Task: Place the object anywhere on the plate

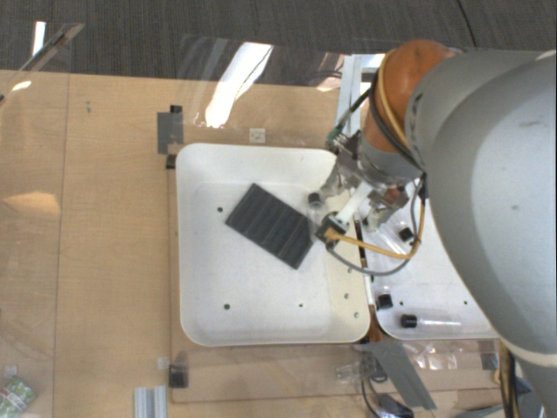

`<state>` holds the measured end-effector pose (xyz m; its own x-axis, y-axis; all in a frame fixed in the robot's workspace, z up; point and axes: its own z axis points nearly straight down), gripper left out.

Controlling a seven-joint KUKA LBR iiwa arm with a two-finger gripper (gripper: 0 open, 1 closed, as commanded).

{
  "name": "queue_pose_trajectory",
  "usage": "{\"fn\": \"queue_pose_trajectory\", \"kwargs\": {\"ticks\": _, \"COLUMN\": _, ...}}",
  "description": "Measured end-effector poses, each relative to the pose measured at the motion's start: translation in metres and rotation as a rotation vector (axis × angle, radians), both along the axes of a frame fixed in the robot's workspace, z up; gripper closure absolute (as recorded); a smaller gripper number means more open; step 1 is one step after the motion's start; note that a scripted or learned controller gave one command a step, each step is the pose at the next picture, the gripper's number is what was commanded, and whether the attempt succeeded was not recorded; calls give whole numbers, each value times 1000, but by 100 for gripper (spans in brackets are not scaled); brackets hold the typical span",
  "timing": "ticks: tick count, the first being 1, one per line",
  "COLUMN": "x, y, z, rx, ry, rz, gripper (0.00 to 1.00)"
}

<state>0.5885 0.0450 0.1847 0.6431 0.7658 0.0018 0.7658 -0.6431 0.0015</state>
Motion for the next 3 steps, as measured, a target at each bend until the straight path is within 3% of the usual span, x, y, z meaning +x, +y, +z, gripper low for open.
{"fn": "queue_pose_trajectory", "kwargs": {"ticks": 1, "x": 1, "y": 1, "z": 11, "rx": 0, "ry": -2, "rz": 9, "gripper": 100}}
{"fn": "queue_pose_trajectory", "kwargs": {"ticks": 2, "x": 3, "y": 3, "z": 21, "rx": 0, "ry": -5, "rz": 18, "gripper": 100}}
{"fn": "queue_pose_trajectory", "kwargs": {"ticks": 3, "x": 3, "y": 3, "z": 21, "rx": 0, "ry": -4, "rz": 18, "gripper": 0}}
